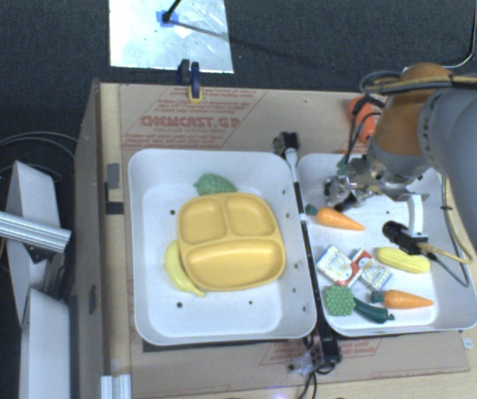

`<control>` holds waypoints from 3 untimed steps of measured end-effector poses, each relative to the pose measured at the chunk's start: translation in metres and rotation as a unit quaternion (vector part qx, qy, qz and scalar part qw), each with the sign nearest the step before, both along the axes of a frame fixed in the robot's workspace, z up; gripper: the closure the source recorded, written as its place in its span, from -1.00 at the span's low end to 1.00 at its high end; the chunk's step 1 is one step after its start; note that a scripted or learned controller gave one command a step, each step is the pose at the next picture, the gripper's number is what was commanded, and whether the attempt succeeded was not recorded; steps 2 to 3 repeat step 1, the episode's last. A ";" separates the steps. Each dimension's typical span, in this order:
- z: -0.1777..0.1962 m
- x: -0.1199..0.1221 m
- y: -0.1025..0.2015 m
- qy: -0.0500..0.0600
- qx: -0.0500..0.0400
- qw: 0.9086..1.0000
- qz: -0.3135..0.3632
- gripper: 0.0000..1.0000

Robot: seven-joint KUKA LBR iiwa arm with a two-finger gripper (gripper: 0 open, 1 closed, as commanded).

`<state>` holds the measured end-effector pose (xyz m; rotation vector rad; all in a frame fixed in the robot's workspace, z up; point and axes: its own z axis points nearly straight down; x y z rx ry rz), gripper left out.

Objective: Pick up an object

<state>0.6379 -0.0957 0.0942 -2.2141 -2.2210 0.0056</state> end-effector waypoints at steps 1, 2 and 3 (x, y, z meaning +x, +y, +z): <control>0.092 -0.015 0.072 -0.006 0.000 1.000 0.001 1.00; 0.092 -0.015 0.072 -0.006 0.000 1.000 0.001 1.00; 0.092 -0.015 0.072 -0.006 0.000 1.000 0.001 1.00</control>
